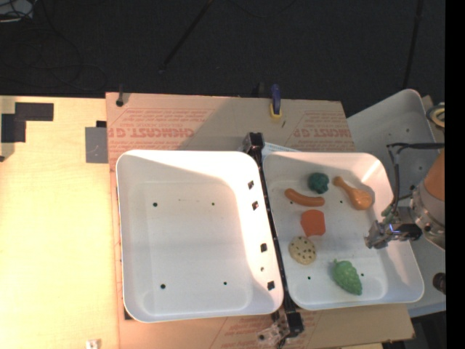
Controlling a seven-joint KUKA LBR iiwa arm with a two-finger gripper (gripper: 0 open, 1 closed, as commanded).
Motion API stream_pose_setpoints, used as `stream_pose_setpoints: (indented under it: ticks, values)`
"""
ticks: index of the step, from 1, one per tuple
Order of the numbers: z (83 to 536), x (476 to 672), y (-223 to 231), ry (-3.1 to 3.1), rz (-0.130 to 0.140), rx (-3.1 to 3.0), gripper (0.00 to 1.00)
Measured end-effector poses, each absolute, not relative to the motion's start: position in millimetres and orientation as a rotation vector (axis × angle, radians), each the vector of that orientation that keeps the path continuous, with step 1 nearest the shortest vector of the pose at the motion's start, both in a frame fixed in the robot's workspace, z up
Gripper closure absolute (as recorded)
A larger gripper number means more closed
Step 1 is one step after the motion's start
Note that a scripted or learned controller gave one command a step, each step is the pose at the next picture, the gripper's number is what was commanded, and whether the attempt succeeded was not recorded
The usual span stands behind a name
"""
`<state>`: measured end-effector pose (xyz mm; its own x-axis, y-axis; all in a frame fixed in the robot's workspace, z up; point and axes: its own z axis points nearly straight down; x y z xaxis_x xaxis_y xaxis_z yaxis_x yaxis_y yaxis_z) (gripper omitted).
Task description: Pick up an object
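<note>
The right bin (407,291) holds several toy foods: a dark green round piece (318,182), an orange sausage (304,197), a tan drumstick (354,193), a red-orange block (313,223), a speckled cookie (302,250) and a light green leafy piece (347,276). My gripper (379,237) hangs over the bin's right side, to the right of the block and below the drumstick. It touches none of the foods, and nothing shows between its fingers.
The left bin (131,282) sits beside the right one, joined along a black divider with clips (263,217). Cardboard (182,126) lies under both bins. The wooden bench (51,238) stretches left. Cables (407,151) run near the arm at right.
</note>
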<state>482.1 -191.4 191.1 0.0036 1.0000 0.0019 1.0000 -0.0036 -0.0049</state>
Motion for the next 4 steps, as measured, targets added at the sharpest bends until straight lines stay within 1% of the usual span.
stream_pose_setpoints:
  ticks: [4]
  values:
    - [228.9,481.9,-195.5,-2.214,0.006,-2.216,1.00]
